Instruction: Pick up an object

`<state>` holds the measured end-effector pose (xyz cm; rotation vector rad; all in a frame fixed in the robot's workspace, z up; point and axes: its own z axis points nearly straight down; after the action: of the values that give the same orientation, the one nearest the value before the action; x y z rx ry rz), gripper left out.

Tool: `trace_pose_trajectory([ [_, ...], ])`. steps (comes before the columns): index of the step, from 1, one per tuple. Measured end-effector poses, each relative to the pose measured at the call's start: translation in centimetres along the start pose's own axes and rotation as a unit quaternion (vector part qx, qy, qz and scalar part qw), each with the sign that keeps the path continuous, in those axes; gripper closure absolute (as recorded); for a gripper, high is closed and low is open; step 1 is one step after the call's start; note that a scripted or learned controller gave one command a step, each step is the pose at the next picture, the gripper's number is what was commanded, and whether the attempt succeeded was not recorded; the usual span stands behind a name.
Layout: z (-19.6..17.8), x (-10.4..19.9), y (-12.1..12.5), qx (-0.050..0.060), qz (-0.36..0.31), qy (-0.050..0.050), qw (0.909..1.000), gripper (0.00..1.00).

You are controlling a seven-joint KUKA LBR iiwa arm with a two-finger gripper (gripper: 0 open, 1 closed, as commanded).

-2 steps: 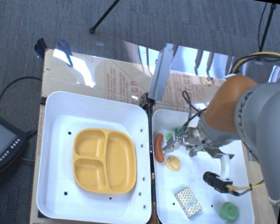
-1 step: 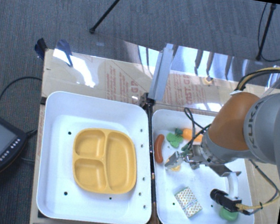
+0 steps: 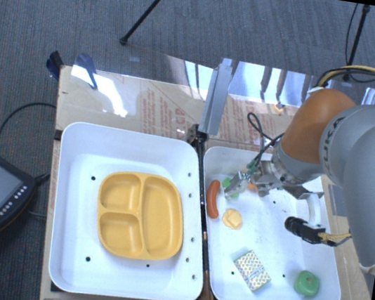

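A: Which item lies nearest the gripper [image 3: 237, 184]?
B: The red-orange sausage [image 3: 213, 198] (smooth, elongated), just left of its tips; no legible writing.
A: Gripper state?
B: Cannot tell.

1. The left bin [image 3: 75, 162] has open floor around the yellow divided plate [image 3: 139, 215].
2. In the right bin [image 3: 269, 298], bare floor lies between the hot dog [image 3: 213, 198], patterned packet [image 3: 252, 270] and green object [image 3: 307, 283].

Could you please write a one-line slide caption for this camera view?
Arm's gripper hovers over the right bin near a sausage; yellow tray in left bin.
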<state>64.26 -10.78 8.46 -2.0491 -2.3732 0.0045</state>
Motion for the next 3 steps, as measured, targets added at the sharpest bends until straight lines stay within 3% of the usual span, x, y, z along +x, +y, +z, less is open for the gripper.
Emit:
trace_pose_trajectory([
  [1,0.1,0.4,-7.5,0.001,-0.032,0.001,0.9995,0.00],
  [2,-0.5,0.9,-17.0,0.001,-0.039,0.002,0.9993,0.00],
  [3,-1.2,1.0,-17.1,0.004,-0.037,0.005,0.9993,1.00],
])
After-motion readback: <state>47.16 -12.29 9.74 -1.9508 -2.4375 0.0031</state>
